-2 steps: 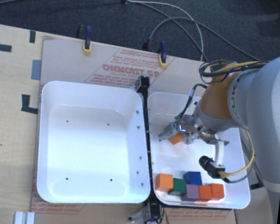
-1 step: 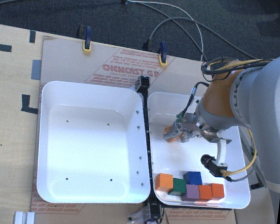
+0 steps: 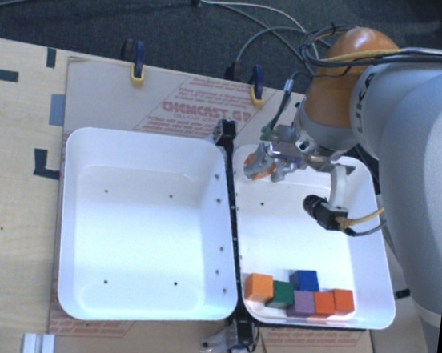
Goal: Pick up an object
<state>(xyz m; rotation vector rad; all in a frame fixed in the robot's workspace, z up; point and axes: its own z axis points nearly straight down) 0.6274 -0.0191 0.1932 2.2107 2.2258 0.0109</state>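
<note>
The pincer [image 3: 264, 164] is hanging over the right bin's [image 3: 372, 256] far left corner, its fingers gripping a small orange block [image 3: 255, 165] whose long axis cannot be told; other blocks [image 3: 299, 295] are sitting along the near wall; the desk's cardboard sheet [image 3: 190, 105] is showing red "CHEMCAST" lettering.

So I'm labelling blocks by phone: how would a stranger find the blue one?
Take the right bin and go to its near edge, where a cluster of blocks sits. The blue block is at the back of that cluster, behind the purple and green; it's the only blue one.
</note>
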